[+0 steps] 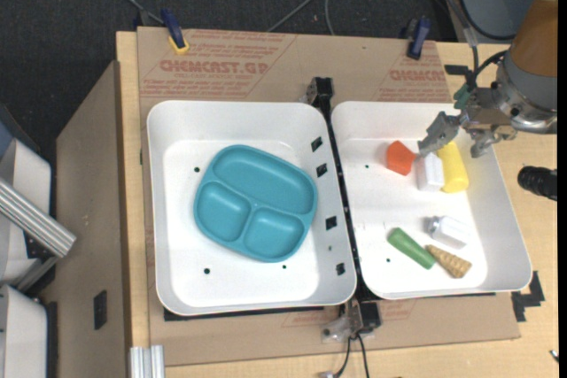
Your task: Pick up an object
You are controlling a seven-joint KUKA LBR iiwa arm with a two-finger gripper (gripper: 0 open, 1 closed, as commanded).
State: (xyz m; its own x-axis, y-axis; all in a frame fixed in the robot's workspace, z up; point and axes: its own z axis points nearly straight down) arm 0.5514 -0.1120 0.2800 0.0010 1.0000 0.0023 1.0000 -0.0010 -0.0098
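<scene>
- Right shallow white plastic bin [496, 274], nearest corner: green cylinder [409, 247], tan ridged cone [451, 262], small white-and-grey block [446, 231].
- Farther in: yellow block [454, 169], white block [431, 173], orange cube [400, 158].
- Left white bin [168, 190]: teal divided plastic plate [254, 202].
- End effector [461, 137] spread open above the yellow block, holding nothing.

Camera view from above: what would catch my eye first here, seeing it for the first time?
Probably the big teal divided plate lying alone in the left bin. Next, the cluster of small things in the right bin: an orange block, a yellow piece, a green stick. The gripper hangs over that bin's far right corner, near the yellow piece.
</scene>
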